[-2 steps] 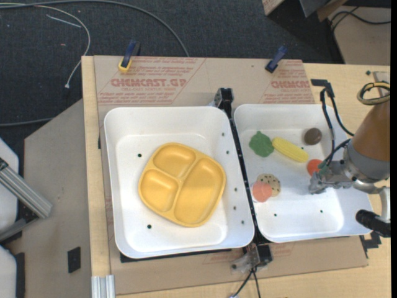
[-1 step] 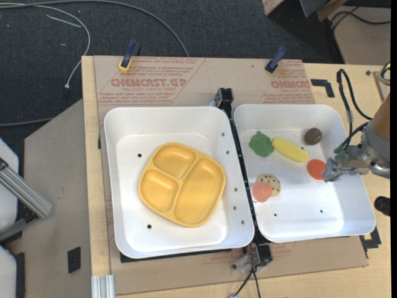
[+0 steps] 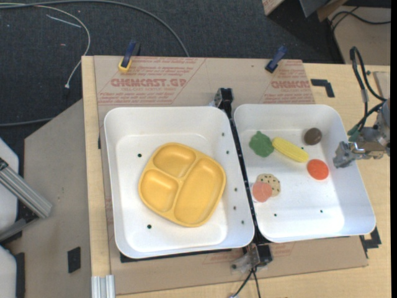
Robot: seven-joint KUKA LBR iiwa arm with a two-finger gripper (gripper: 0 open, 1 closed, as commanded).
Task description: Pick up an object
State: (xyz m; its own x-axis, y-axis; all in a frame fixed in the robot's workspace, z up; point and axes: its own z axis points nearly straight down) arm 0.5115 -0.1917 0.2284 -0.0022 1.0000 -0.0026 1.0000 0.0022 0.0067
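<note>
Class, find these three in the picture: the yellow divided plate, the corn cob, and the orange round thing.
Yellow divided plate (image 3: 182,184), camera view, on the ridge where its three compartments meet.
Corn cob (image 3: 289,149), camera view, middle of the cob.
Orange round thing (image 3: 317,169), camera view, centre of its top.

Views: one | Mount: fixed above the bench (image 3: 205,73) | Facing: downward at a slant, bench's far edge toward frame top | Range: moderate; both the left bin (image 3: 118,166) and the right bin (image 3: 347,197) fit whole, with dark floor beyond | Arm entry: frame right | Overlap: no second view to compare
</note>
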